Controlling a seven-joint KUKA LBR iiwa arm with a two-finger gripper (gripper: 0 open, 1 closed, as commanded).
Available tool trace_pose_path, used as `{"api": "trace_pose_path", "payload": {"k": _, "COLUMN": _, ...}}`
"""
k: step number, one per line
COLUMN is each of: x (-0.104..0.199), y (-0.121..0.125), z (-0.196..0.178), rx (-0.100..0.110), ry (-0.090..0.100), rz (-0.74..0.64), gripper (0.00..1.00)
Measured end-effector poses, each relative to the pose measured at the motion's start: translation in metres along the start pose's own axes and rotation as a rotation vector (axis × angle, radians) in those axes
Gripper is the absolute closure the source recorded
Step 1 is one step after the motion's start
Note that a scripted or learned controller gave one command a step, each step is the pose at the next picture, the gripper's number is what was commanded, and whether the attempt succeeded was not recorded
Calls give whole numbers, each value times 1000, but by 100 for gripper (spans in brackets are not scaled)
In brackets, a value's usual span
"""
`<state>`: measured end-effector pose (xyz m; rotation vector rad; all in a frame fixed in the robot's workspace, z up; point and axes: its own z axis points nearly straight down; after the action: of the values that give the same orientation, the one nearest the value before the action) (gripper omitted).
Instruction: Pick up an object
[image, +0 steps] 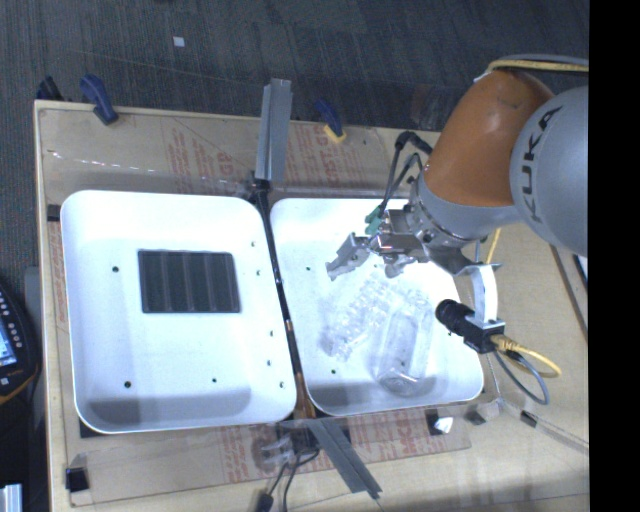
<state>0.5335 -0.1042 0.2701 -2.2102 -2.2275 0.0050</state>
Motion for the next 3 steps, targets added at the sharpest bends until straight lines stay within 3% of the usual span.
{"api": "trace_pose_path", "payload": {"k": 1, "x": -21, "y": -31, "z": 6, "rx": 1, "ry": 0, "rz": 299, "gripper": 0}}
{"api": "trace_pose_path", "payload": {"k": 2, "x": -34, "y": -30, "z": -44, "rx": -4, "ry": 0, "rz": 298, "gripper": 0}}
{"api": "trace_pose_path", "payload": {"k": 3, "x": -66, "y": -56, "z": -24, "rx": -3, "ry": 0, "rz": 351, "gripper": 0}}
